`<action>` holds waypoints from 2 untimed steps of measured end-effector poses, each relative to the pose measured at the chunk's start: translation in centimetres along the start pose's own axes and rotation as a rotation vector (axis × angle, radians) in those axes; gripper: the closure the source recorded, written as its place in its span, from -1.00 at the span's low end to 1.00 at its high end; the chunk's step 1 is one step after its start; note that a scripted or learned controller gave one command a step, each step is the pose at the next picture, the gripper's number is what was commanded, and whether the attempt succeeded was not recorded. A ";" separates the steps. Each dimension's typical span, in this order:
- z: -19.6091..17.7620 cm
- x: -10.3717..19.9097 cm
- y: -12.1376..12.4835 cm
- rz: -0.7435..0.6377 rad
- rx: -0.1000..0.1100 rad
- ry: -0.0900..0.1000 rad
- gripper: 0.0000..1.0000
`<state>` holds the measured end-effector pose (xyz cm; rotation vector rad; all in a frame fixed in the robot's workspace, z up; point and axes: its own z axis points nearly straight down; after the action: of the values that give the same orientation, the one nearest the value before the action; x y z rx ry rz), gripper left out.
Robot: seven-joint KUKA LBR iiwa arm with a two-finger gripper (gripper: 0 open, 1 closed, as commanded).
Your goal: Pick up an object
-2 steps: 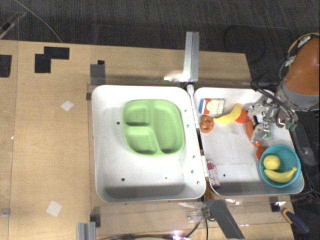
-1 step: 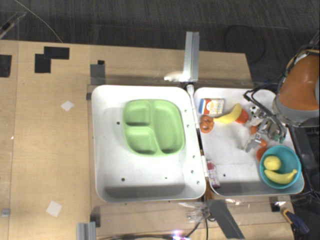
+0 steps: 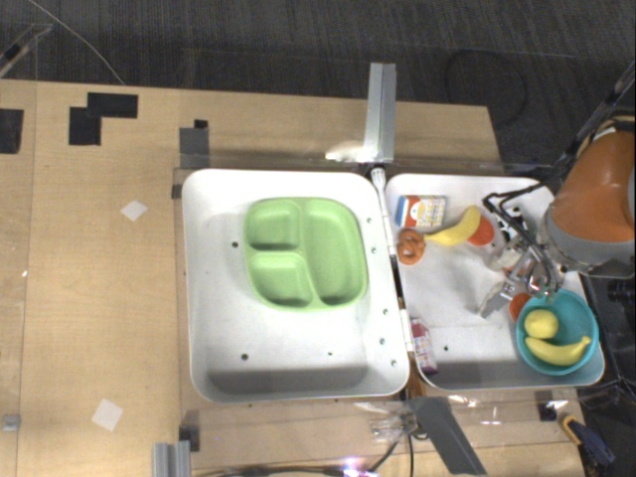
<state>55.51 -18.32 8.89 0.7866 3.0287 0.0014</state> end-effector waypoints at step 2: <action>-0.1 3.0 0.9 0.219 -0.001 -0.003 -1.00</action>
<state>53.29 -16.11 8.94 1.1124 2.9218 0.0037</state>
